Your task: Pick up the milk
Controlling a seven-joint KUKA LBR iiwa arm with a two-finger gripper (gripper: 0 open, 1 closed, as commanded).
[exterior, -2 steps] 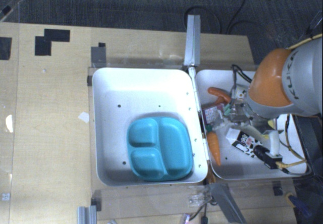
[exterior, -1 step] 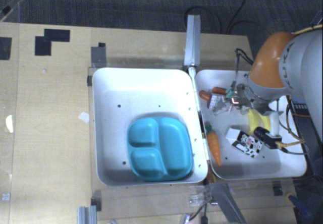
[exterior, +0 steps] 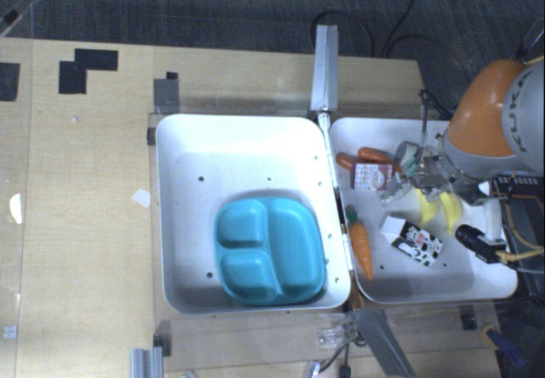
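Note:
The milk looks like the small white carton with black marks (exterior: 415, 237), lying flat in the right bin (exterior: 443, 287) near its front. My gripper (exterior: 412, 172) hangs over the back middle of that bin, above and behind the carton and apart from it. It is just right of a red and white packet (exterior: 368, 174). Nothing shows between its fingers. The grey arm with the orange band (exterior: 485, 117) reaches in from the right.
The right bin also holds a sausage (exterior: 375, 155) at the back, an orange carrot (exterior: 361, 250) along the left wall, and two yellow pieces (exterior: 449, 209) beside the gripper. A blue divided plate (exterior: 271, 250) lies in the left bin (exterior: 183, 197).

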